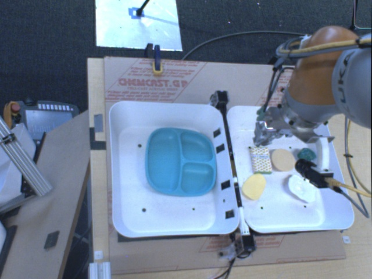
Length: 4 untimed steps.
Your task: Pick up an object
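Several small objects crowd the right white bin, so the gripper hovers at twelve o'clock above the patterned rectangular sponge; whether it pinches anything, I cannot tell.

Even overhead light, slightly soft picture.
Glare whitens the metal sheet up top; the white bins cast faint shadows.
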Each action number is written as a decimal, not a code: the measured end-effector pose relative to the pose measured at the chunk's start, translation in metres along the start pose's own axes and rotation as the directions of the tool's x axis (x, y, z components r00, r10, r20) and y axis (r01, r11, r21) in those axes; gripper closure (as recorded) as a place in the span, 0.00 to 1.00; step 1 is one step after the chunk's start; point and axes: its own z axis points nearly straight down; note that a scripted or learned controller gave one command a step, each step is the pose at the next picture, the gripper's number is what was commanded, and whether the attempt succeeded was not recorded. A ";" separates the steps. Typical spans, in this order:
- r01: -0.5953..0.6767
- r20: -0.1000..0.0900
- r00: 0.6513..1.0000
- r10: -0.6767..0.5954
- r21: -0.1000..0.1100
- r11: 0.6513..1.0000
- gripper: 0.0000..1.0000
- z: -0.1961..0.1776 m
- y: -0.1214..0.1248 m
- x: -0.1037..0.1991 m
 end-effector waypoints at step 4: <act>-0.005 0.001 1.000 0.005 0.000 1.000 0.00 0.007 0.080 0.126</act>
